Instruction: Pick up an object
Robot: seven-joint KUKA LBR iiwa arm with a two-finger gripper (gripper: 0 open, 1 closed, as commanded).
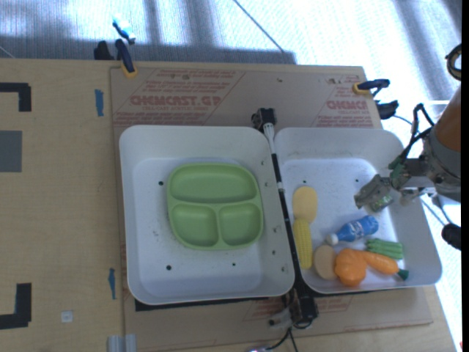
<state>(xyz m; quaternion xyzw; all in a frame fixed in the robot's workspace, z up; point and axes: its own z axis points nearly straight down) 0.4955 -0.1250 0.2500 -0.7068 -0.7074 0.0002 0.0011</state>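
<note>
Objects for picking lie in the right bin (pixel 333 169), gathered along its left wall and near edge. A yellow corn cob (pixel 303 215) lies lengthwise by the left wall, with a pale potato (pixel 324 261) at its near end. Touching the potato is an orange fruit (pixel 350 267), and a carrot (pixel 385 263) lies toward the near right corner. A small blue bottle (pixel 355 230) lies just above these. The gripper (pixel 377 194) hangs over the bin's right side, above the bottle, nothing between its fingers; their spread is unclear. The left bin (pixel 139 218) holds 1 green divided plate (pixel 215 204) at its centre.
</note>
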